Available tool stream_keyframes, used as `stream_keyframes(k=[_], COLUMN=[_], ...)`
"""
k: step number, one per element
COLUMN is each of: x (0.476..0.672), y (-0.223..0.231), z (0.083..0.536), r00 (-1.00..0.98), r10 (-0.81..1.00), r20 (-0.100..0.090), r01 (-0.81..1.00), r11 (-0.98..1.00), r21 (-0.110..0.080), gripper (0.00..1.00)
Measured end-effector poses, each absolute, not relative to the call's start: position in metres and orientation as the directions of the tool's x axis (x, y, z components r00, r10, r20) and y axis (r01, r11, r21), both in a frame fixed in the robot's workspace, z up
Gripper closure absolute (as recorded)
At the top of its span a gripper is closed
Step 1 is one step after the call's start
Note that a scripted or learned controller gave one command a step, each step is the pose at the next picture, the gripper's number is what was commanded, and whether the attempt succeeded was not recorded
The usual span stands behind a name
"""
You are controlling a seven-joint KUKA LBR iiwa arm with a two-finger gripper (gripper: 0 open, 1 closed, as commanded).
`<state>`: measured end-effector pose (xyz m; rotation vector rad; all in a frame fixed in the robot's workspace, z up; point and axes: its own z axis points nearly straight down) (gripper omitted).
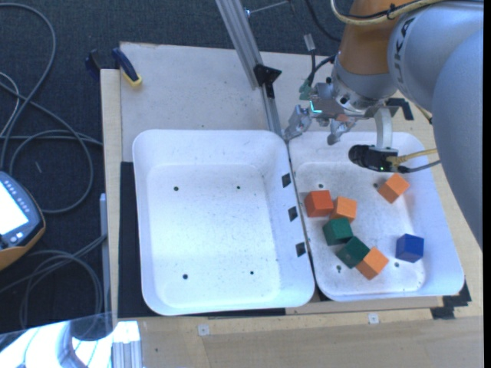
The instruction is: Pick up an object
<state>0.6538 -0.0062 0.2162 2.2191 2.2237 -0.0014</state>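
Your bench (192,83) is a pale, light-wood surface with a dark floor around it, strewn with cables. Two shallow white bins sit directly on it, side by side and touching along their inner rims: the left bin (153,148) takes up the larger share, the right bin (430,282) sits against it nearer the bench's right edge. A black mat (125,236) shows under the left bin's outer rim. At the far left corner of the bench you'll see a blue-and-yellow clamp (126,66). A slanted metal rail (245,48) crosses the far part of the bench.
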Motion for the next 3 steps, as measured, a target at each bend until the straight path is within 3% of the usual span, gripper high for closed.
stream_keyframes(k=[3], x=[0.6538], y=[-0.0061], z=[0.2161], r00=[-0.002], r10=[1.000], r20=[-0.001], r01=[1.000], r11=[0.002], r21=[-0.001], gripper=[0.00])
